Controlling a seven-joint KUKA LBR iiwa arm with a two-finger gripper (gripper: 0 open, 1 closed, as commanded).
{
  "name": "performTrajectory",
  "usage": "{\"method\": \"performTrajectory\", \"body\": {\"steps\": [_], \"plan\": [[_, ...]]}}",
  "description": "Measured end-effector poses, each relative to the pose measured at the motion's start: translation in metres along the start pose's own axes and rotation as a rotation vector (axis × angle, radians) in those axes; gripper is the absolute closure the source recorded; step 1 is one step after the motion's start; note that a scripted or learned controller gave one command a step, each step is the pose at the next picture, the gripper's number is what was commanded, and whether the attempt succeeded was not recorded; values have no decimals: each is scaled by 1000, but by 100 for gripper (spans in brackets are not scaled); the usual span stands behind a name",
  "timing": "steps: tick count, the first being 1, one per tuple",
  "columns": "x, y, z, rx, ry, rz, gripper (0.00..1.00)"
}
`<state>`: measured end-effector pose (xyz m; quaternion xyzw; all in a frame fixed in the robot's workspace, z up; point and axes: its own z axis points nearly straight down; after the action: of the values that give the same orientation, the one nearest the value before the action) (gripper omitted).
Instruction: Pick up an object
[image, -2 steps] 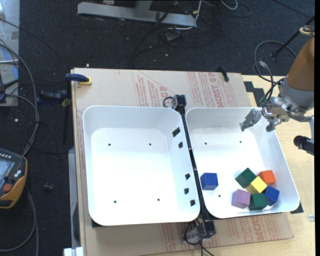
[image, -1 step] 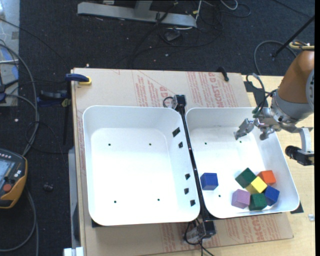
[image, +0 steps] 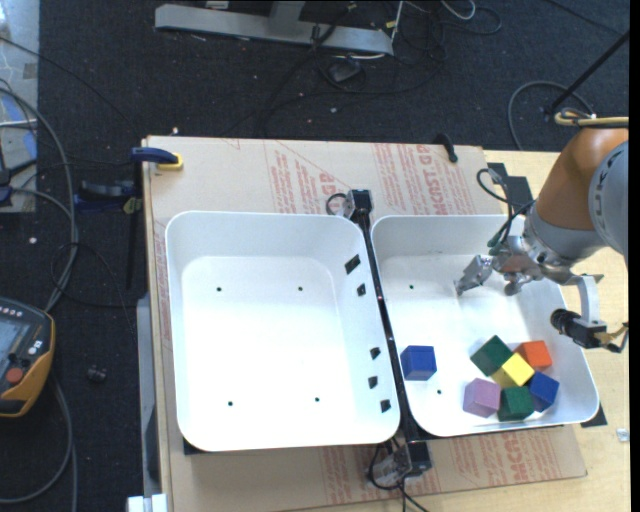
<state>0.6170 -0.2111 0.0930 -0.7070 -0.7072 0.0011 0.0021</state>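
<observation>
Gripper (image: 490, 272) hangs over back half of right bin (image: 440, 240), honestly cannot tell its state from this angle, nothing visibly held.

Blue cube (image: 418, 362) sits alone by right bin's left wall, well apart from gripper.

Rest jammed in front-right corner: dark green (image: 491, 354), yellow (image: 517, 371), orange (image: 536, 354), purple (image: 481, 397), another green (image: 516, 403), another blue (image: 544, 389), all touching.

Risk, imo: going for cluster likely jams on neighbours, shoves pile into wall, comes up with nothing. Lone cube close to wall, clip risk.

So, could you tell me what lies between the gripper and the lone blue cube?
In the camera view, bare white floor of the right bin separates the gripper from the blue cube.
</observation>
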Motion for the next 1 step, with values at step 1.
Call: {"method": "performTrajectory", "body": {"steps": [1], "plan": [[0, 2, -13, -6, -2, -1, 100]]}}
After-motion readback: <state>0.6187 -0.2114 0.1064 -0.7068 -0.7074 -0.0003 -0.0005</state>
